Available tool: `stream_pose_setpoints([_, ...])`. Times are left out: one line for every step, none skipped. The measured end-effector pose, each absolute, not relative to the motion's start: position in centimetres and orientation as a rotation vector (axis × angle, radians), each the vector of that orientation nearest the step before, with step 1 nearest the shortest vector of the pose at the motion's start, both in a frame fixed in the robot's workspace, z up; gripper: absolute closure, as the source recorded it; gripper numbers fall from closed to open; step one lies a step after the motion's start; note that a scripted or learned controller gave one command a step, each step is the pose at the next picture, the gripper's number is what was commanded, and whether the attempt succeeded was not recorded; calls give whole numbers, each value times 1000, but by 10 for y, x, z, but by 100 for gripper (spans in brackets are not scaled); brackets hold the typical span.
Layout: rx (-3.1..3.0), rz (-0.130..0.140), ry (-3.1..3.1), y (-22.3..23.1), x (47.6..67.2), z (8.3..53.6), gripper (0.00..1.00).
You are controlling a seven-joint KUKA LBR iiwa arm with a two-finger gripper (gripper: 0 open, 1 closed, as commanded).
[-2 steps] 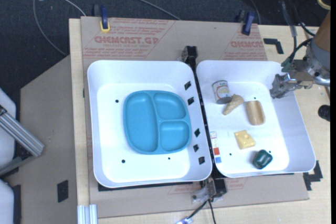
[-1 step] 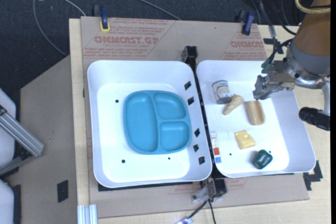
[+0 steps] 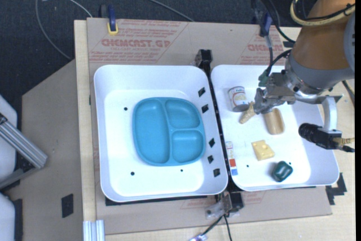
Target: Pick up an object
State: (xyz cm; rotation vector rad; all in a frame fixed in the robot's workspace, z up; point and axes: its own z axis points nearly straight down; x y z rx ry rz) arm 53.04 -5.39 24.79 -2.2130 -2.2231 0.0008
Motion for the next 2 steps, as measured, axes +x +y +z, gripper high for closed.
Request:
stream_pose_setpoints([-2210, -2, -2226, 2, 527, 252, 100])
stream_pose_setpoints([-2211, 3, -2224, 51, 509, 236, 100])
